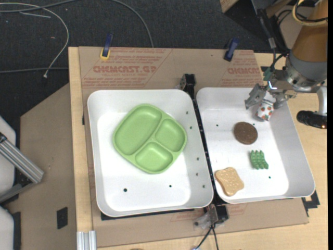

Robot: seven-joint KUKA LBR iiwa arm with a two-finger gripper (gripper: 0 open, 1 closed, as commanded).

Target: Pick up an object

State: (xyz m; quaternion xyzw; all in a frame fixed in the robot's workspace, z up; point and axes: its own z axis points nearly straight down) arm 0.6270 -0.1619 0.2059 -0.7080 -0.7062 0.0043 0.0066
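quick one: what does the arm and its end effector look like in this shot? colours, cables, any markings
The arm has an orange-tan band above a grey wrist, with a pale cable looped at its top. The gripper is grey metal, with a small bright light spot on its body. No legible markings.

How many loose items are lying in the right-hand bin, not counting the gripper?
4: a brown round cookie mid-bin, a green ridged piece below it, a tan toast slice at the near-left corner, and a small white spotted object under the gripper. More could hide beneath the arm.
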